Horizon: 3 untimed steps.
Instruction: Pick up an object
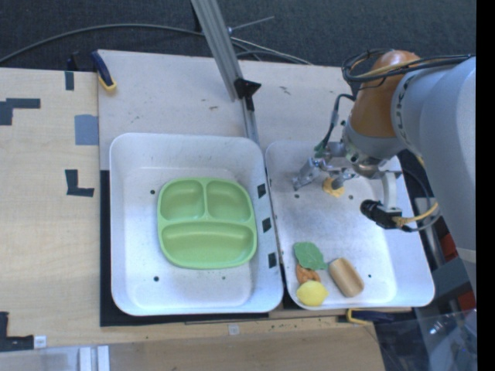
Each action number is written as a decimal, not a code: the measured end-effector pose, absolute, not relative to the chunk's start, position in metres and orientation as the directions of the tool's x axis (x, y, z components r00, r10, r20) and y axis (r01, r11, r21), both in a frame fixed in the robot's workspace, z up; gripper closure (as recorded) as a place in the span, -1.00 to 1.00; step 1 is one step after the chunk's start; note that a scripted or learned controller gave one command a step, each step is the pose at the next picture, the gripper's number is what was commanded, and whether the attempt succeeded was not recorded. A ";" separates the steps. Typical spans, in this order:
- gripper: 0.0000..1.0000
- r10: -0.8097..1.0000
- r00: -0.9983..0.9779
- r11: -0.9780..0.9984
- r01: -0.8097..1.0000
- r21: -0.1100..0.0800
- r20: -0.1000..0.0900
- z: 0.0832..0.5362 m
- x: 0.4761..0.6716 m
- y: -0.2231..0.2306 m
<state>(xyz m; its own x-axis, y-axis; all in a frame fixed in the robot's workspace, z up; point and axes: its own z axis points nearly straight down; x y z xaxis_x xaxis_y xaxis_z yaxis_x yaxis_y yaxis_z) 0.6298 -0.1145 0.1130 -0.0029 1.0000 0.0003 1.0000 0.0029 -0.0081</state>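
My gripper (319, 173) hangs low over the far part of the right bin (402, 284), under the grey arm with its orange band (380, 91). A small yellow-orange piece (335, 186) lies right beside the gripper, partly hidden by it; whether they touch I cannot tell. At the bin's near edge lie a yellow lemon (311, 293), a tan bread roll (346, 277) and a green-leafed orange carrot (308, 259), all well away from the gripper.
The left bin (128, 230) holds a green divided plate (206, 222). A slanted metal pole (220, 41) rises behind the bins. A black cable (387, 215) loops off the arm over the right bin's right side.
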 end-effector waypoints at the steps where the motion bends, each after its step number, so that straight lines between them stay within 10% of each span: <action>1: -1.00 1.000 -0.003 0.003 1.000 -0.003 -0.001 0.087 0.629 -0.114; 2: 1.00 1.000 -0.004 0.004 1.000 -0.002 -0.001 0.098 0.630 -0.113; 3: 1.00 1.000 -0.002 0.002 1.000 0.003 -0.001 0.145 0.637 -0.117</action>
<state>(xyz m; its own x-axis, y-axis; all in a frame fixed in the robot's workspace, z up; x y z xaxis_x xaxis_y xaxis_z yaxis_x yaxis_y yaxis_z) 0.6374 -0.1167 0.1448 -0.0016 1.0000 -0.0006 1.0000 0.0016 0.0027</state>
